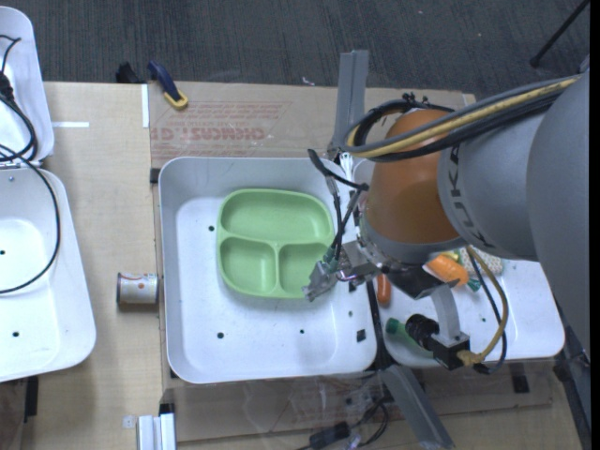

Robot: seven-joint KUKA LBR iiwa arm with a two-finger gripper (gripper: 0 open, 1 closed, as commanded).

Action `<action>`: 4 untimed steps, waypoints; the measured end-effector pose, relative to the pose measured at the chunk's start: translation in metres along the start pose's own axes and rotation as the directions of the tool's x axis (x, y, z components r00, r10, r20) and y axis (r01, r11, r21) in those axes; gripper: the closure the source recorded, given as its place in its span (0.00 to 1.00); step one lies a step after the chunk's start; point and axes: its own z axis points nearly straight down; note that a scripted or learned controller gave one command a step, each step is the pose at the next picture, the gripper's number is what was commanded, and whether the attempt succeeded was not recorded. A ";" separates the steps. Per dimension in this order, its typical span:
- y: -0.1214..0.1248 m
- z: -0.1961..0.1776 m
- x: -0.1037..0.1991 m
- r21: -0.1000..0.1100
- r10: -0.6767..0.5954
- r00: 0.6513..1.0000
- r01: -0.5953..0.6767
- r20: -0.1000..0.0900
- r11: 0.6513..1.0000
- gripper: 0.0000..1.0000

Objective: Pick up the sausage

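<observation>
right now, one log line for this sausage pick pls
arm: over the seam between the bins | gripper: at green tray right edge, fingers unclear | sausage: in right bin, not held

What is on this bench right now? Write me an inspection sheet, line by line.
Surface: light wooden bench bearing two shallow white bins, the left bin and the right bin.
Job's things: small reddish stick-shaped piece, probably the sausage, lying in the right bin, not gripped.
Clutter: green three-compartment plastic plate in the left bin; orange piece and green piece in the right bin; small metal can and blue-and-yellow clamp on the bench.
Grippers: gripper over the plate's right edge, holding nothing visible.
Cables: yellow and black hoses along the arm.
Surroundings: dark carpet.
</observation>
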 end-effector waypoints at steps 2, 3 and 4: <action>-0.001 0.094 0.014 0.004 0.006 1.000 -0.006 -0.004 1.000 1.00; 0.016 0.002 0.076 0.000 -0.089 0.996 0.089 0.002 0.996 1.00; 0.023 -0.020 0.104 0.000 0.585 0.811 -0.585 0.005 0.811 1.00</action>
